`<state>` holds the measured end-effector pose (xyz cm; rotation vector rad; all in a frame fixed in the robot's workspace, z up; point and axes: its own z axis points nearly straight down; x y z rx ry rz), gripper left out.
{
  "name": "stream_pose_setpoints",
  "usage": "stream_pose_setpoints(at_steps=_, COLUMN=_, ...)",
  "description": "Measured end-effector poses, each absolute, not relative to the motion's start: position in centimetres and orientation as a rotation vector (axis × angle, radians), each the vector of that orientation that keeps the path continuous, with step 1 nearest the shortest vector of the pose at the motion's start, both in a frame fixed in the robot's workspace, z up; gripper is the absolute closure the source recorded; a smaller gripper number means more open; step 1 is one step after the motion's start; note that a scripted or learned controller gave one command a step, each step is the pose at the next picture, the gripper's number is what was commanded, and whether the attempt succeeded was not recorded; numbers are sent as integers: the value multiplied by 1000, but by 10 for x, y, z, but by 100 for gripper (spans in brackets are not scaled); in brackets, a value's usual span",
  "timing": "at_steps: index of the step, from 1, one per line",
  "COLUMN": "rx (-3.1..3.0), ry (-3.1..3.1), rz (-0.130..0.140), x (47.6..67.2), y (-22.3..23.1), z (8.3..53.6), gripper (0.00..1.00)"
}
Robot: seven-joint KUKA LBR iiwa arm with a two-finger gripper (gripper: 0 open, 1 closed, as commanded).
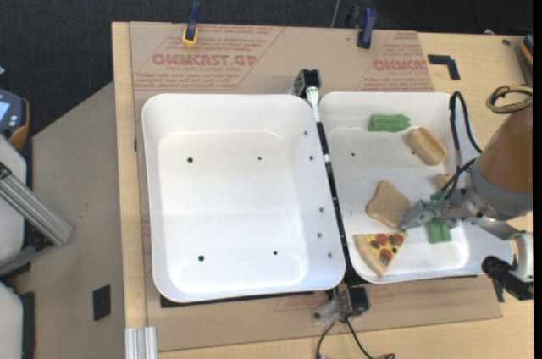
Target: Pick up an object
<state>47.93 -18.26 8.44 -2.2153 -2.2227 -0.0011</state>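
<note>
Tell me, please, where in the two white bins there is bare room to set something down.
The left white bin is bare across its whole floor. In the right white bin, a free patch lies between the green block and the tan toast slice. It is crowded near the gripper, with the pizza slice, the small green piece and the tan bread roll.

Two shallow white bins are sitting side by side on the counter (254, 52): the left bin (169, 179) and the right bin (356, 116). Five toy food pieces are lying in the right bin: one green piece (389, 124) at the far side, one tan bread roll (426, 146), one slice of toast (388, 204), one pizza slice (380, 249) at the near edge, and one small green block (439, 232). Two clamps are gripping the counter's far edge, one yellow clamp (191, 29) and one blue clamp (366, 25).
</note>
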Motion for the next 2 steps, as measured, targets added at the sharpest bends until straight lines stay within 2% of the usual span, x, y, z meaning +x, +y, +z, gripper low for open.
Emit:
stream_pose_setpoints(at_steps=1, rx=-2216, ry=-2223, rz=-1, x=485, y=-151, z=84, gripper=0)
stream_pose_setpoints(at_steps=2, rx=-2221, ry=-2223, rz=-2, x=480, y=-127, z=85, gripper=0)
